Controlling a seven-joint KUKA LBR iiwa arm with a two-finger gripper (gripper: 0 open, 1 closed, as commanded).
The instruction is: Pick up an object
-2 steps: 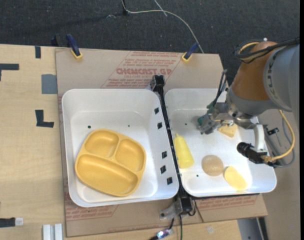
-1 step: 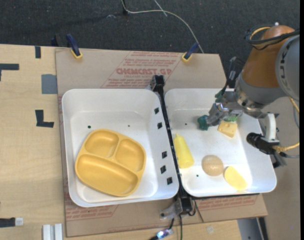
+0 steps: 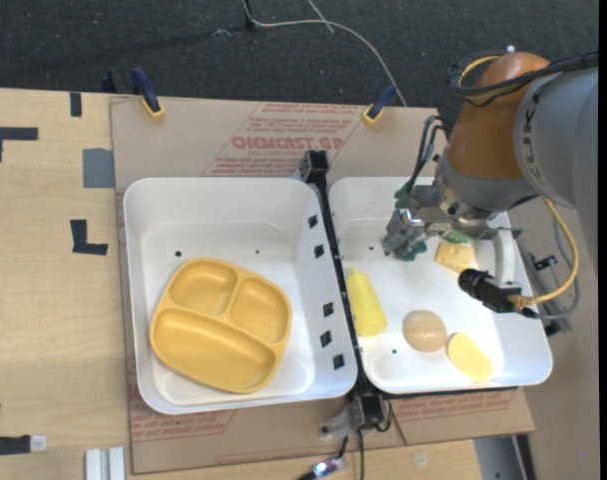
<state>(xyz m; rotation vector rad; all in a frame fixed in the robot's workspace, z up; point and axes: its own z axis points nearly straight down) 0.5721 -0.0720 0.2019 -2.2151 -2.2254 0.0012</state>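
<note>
We see a glossy yellow divided plate [image 3: 221, 323] in the left bin [image 3: 148, 208]. The end effector [image 3: 405, 240] hangs over the right bin [image 3: 373, 203], its grip unreadable to us. It partly hides a pale wedge [image 3: 451, 256]; a smooth beige ball [image 3: 424, 330] lies near.

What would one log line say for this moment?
arm: over right white bin | pincer: low, near pale yellow wedge | left bin: yellow divided plate

Illumination is even and moderately bright, from overhead. The white bins [image 3: 223, 200] show mild glare along their rims; shadows under objects are soft and short. Focus is adequate throughout, with slight softness and visible grain.
</note>
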